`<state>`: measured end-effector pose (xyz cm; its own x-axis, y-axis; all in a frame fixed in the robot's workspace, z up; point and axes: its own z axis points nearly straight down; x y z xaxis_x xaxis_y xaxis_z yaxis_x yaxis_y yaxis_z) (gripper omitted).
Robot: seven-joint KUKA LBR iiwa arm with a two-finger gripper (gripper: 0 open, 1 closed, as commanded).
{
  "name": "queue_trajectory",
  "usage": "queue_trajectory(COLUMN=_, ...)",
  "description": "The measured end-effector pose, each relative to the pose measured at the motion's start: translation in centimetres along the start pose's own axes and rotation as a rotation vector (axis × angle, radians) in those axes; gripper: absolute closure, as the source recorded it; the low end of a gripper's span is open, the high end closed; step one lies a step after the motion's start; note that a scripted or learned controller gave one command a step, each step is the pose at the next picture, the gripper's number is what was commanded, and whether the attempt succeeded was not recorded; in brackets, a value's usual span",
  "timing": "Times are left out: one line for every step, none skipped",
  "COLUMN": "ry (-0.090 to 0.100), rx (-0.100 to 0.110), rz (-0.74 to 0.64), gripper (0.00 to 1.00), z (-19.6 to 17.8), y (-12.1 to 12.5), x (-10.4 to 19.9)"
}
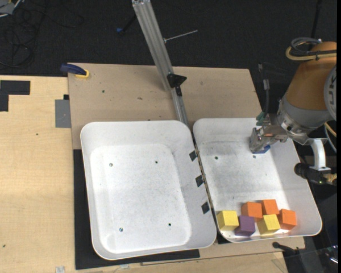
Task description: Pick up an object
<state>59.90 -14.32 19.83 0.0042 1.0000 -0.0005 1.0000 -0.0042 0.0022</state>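
On my feed the tabletop [131, 90] carries two white bins, the left bin [139, 192] beside the right bin [238, 147], and the arm [310, 90] leans in over the right one. Its hand [261, 143] sits low near that bin's far end with something small and blue [263, 148] at its tip, though I cannot tell whether it is gripped. The blocks [257, 218], yellow, orange and purple, huddle at the near edge, well apart from the hand.
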Motion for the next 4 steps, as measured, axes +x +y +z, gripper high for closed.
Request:
queue_trajectory(ry=0.002, rx=0.002, rz=-0.008, gripper=1.0, z=-1.4, y=0.6, x=4.9)
queue_trajectory(ry=0.003, rx=0.005, rz=-0.008, gripper=1.0, z=-1.3, y=1.0, x=10.5)
queue_trajectory(ry=0.003, rx=0.003, rz=-0.009, gripper=1.0, z=-2.6, y=1.9, x=15.7)
queue_trajectory(ry=0.002, rx=0.004, rz=-0.008, gripper=1.0, z=-2.0, y=3.3, x=19.9)
